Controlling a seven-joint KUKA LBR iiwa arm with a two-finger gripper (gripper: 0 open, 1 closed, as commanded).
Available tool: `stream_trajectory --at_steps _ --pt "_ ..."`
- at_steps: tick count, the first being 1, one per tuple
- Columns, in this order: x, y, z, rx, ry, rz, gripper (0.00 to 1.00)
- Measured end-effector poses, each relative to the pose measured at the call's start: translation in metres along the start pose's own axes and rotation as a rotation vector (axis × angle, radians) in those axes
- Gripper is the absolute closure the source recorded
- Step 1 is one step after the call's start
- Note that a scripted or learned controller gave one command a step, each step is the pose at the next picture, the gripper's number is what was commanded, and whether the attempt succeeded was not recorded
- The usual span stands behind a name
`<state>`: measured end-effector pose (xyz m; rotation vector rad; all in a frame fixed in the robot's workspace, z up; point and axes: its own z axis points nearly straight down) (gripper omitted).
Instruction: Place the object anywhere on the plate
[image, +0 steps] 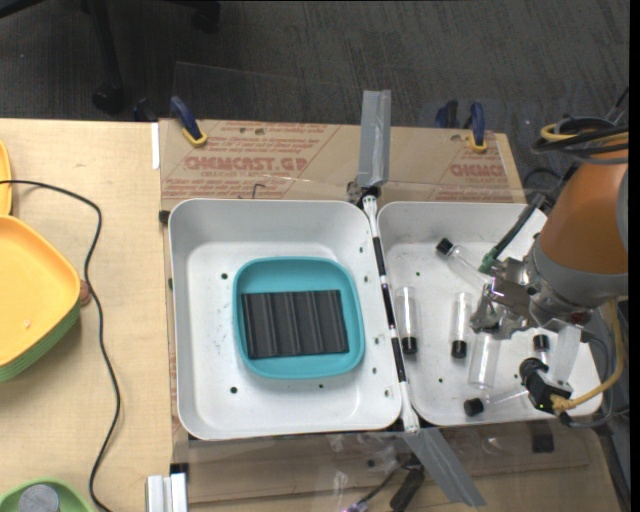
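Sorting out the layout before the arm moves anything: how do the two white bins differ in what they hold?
The left bin holds one thing, a teal plate with a dark ribbed centre, lying flat in the middle. The right bin holds several small clear tubes with black caps, scattered at different angles. The arm hangs over the right bin, not over the left bin. Both bins are shallow, white and sit side by side.

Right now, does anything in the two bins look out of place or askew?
Nothing looks damaged or spilled. The clear tubes lie scattered at different angles in the right bin, near the gripper. The teal plate sits squarely in the left bin.
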<state>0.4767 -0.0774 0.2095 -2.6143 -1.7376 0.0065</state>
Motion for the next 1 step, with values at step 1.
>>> stream_trajectory --at_steps 1 --pt "0.0000 0.0000 0.0000 0.000 0.000 0.000 0.00"
